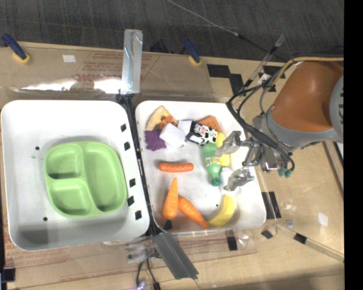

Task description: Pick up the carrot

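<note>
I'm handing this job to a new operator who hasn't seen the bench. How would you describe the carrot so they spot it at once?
Look in the right-hand white bin, at its near edge. Two orange pieces lie there in a V; the carrot is the longer one, slanting toward the banana. Its neighbour, the stubby orange piece, stands more upright, and the hot dog above is redder and lies level.

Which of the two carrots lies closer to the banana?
The carrot lying slantwise, its tip almost reaching the banana. The other carrot stands more upright, further left.

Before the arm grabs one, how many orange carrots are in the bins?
2, both in the right white bin, near its front edge: one orange carrot standing nearly upright, the other orange carrot slanting right from its base. Clutter may hide more.
</note>
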Action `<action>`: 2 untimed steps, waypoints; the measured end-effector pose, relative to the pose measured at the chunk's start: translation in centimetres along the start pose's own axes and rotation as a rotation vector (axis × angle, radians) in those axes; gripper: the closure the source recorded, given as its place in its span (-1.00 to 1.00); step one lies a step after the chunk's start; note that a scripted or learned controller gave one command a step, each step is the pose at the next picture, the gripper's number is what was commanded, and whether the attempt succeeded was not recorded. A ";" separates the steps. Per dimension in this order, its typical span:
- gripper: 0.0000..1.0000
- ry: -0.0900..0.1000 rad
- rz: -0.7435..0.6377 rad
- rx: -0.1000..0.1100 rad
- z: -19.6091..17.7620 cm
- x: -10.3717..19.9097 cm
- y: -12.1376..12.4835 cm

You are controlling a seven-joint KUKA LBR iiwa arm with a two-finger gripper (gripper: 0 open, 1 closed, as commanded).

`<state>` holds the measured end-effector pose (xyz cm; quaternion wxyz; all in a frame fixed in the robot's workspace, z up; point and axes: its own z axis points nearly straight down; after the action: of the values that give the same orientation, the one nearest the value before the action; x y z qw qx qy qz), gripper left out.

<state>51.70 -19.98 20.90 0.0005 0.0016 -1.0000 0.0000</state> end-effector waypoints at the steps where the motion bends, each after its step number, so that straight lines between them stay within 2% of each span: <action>1: -1.00 -0.003 -0.206 0.000 11.5 2.8 4.4; 2: -1.00 -0.002 0.296 0.001 11.7 -0.2 10.6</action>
<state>51.84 -9.41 9.22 -0.0007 -0.1456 -0.9893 0.0003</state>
